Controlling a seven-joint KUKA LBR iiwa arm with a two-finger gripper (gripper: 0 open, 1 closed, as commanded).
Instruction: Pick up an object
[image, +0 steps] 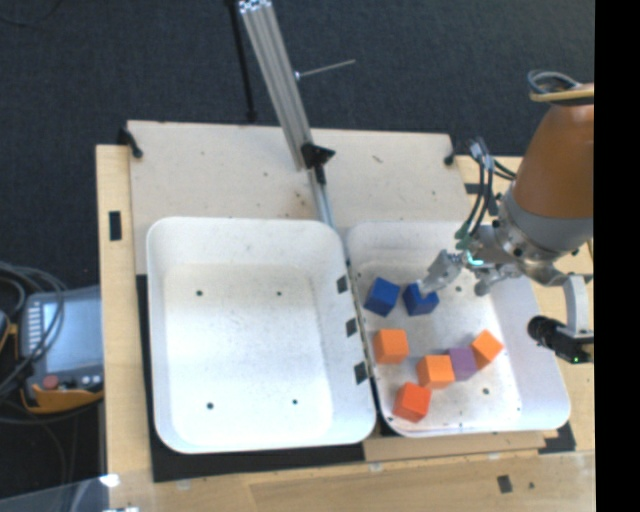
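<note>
We see the arm (555, 180) reaching in over the right bin's (540, 395) far edge, its claw (432, 285) angled down, touching a blue cube (421, 299) there; grip undeterminable.

This is a robotics lab, set up as a test cell rather than a home or shop. A bare pale wooden worktop (280, 165) stands on dark grey carpet (120, 60) and carries two shallow white plastic bins (250, 235), with plain foam cubes in blue, orange and purple (390, 345) in the bin to the right. Behind the bins a slanted silver aluminium mast (278, 75) rises from the worktop, a grey and orange industrial robot arm (555, 170) reaches in from their right, and left of the worktop a handheld control pendant with a screen (60, 340) lies among black cables (15, 290).
</note>
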